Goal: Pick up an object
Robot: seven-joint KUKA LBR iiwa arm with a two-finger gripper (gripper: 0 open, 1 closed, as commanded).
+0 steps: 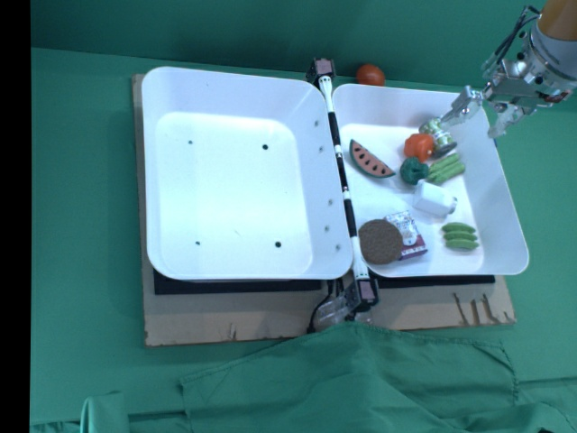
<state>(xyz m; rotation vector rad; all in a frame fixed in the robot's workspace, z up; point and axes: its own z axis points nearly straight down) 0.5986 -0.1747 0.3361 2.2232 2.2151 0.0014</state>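
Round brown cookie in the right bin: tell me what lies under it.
The round brown cookie rests on the white right bin's floor, its right edge overlapping a small red-and-white packet. The packet's covered part and the floor beneath the cookie are hidden.

My arm (557, 16) is cut off at the picture's top right corner. The small items in the right bin (505, 233) near its far edge blur together.

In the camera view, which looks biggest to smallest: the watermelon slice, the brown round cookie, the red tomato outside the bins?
1. Brown round cookie
2. Watermelon slice, close behind it
3. Red tomato, clearly smallest, though it lies farthest from the camera.
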